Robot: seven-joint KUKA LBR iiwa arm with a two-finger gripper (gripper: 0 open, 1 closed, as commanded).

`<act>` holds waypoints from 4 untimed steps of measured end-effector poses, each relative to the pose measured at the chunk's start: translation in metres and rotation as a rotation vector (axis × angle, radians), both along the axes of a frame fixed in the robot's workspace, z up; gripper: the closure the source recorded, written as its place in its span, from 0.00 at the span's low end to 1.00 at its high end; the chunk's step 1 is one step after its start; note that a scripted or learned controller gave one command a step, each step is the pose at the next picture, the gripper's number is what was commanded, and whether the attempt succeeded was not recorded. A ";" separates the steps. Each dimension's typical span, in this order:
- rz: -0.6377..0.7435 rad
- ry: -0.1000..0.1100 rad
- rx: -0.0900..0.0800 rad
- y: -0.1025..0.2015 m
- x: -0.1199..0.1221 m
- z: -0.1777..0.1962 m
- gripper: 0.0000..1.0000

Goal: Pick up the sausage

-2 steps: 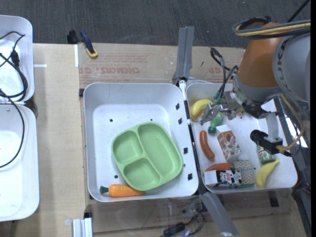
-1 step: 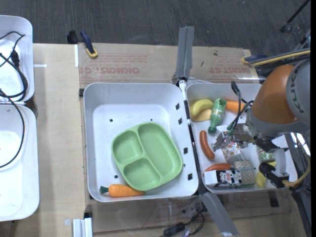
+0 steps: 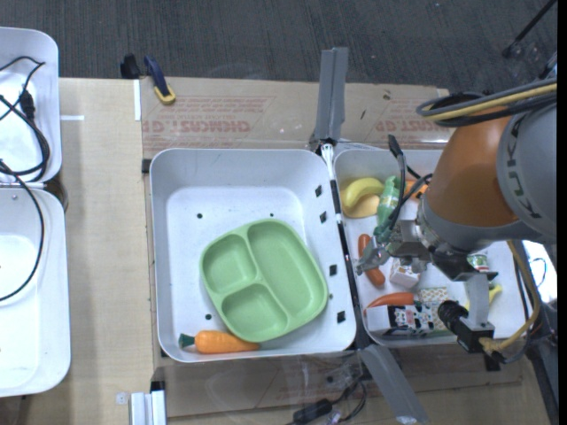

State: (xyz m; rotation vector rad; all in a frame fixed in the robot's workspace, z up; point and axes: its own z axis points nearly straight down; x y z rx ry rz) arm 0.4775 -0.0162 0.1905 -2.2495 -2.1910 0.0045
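Observation:
The sausage is a short red-brown piece lying lengthwise near the left wall of the right bin. My gripper is low over its middle, so I see one end above the gripper and the other end below it. From this view I cannot make out whether the sausage is gripped. The grey arm with its orange band reaches in from the right and hides much of the right bin.
The right bin also holds a yellow banana, a green bottle, an orange chili-shaped piece, a small white box and a printed packet. In the left bin lie a green divided plate and a carrot.

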 end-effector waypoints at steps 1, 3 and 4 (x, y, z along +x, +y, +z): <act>0.027 0.000 -0.001 -0.021 0.039 0.000 0.00; 0.029 0.004 -0.002 -0.022 0.039 0.008 0.00; 0.018 0.002 0.000 -0.023 0.013 0.000 0.00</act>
